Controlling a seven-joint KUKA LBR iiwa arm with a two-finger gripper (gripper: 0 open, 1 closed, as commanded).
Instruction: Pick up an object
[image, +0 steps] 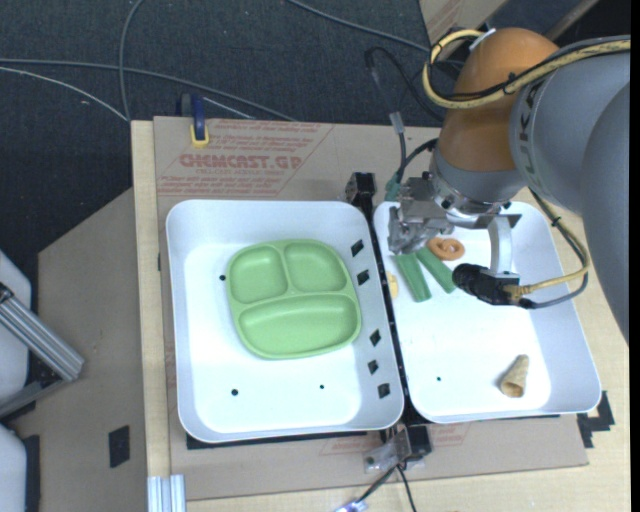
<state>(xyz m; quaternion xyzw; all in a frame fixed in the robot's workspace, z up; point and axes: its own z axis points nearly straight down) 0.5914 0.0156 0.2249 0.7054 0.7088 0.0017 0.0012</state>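
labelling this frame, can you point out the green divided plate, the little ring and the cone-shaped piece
green divided plate (295, 325): camera view, left bin, on its large lower compartment.
orange ring (446, 247): camera view, right bin, on the ring's band, beside the gripper.
tan cone-shaped piece (515, 376): camera view, right bin's lower right, on its middle.

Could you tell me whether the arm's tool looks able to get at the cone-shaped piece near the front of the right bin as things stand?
Probably yes. The cone-shaped piece lies alone on the bare floor of the right bin, well apart from the green sticks under the tool, with nothing over it.
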